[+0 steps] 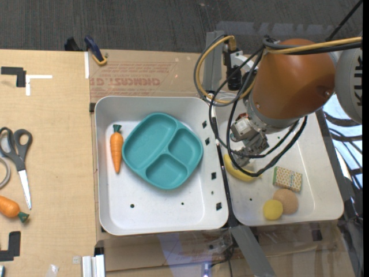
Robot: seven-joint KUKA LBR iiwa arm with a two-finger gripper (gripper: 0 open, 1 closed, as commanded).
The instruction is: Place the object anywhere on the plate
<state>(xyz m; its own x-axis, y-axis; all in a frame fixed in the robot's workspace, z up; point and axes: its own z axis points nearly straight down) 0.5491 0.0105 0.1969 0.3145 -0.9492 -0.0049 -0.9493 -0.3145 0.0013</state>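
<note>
The arm, its orange band filling the upper right of the frame, reached down over the right bin, and the gripper hung low at that bin's left side, right above a yellow banana. The gripper's tip sat so close over the fruit, and was so crossed by black cables, that whether it was released, clenched or grasping the banana could not be told. The banana lay curved along the left wall of the right bin, near the divide between the two bins. Lower right of it in the same bin sat a small patterned packet, and below that a tan round thing touching a yellow round one near the bin's lower edge. In the left bin the teal plate, with three compartments, rested toward the centre and upper part of the bin, with nothing lying in its wells. A toy carrot lay just beside the plate's left edge, green top pointing to the top of the frame. On the wooden bench at the left of the frame lay a pair of scissors, and below them a second carrot near the left edge. A brown cardboard sheet lay behind the left bin.
</note>
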